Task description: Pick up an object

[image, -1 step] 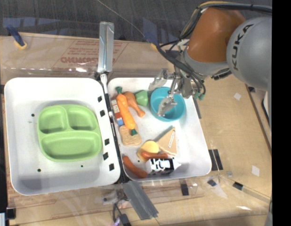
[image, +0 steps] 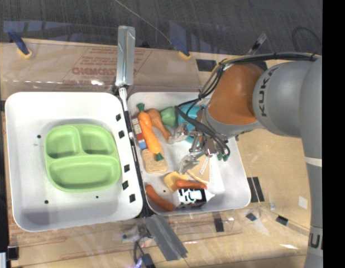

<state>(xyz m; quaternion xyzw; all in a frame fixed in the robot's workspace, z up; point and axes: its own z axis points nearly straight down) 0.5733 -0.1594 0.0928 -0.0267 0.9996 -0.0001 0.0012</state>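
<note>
End effector (image: 196, 152) hangs low in the right bin (image: 239, 186); grip state cannot be determined. Nearest carrot (image: 151, 133) lies just left, long axis running near-to-far.

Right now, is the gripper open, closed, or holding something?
Gripper: low over the right bin, among the toy food; open or closed cannot be told.

Two white bins (image: 27, 205) on a tan worktop (image: 273, 166). Lime-green divided plate (image: 82, 157) in the left. In the right: orange carrot (image: 151, 134), reddish-brown sausage (image: 159, 199), tan cracker (image: 155, 162), black-and-white packet (image: 190, 196). Grey arm (image: 292, 96), orange band (image: 235, 94).
</note>
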